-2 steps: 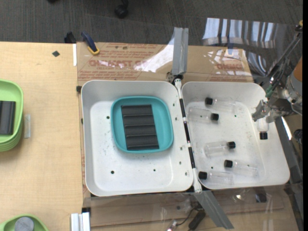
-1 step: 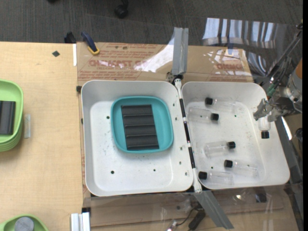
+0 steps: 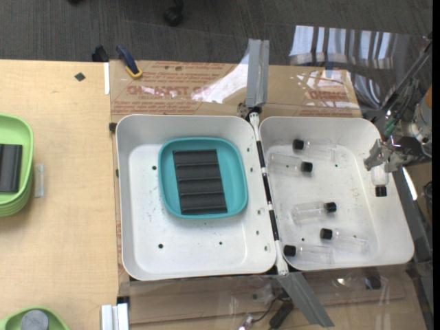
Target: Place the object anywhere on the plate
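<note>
A teal plate (image 3: pixel 203 177) with a dark ridged insert lies in the left white bin (image 3: pixel 137 239). Several clear tubes with black caps lie scattered in the right white bin (image 3: pixel 357 184), among them one (image 3: pixel 313 212) near its middle and one (image 3: pixel 340 237) toward the front. My gripper (image 3: pixel 382 162) hangs at the right bin's right wall, far from the plate. It is shut on the top of a clear tube (image 3: pixel 379 179), which hangs down with its black cap at the lower end.
A metal divider (image 3: pixel 257 81) stands behind the seam between the bins. A green dish (image 3: pixel 20 143) holding a dark block sits at the bench's left edge. A blue and yellow tool (image 3: pixel 128 62) lies behind the left bin.
</note>
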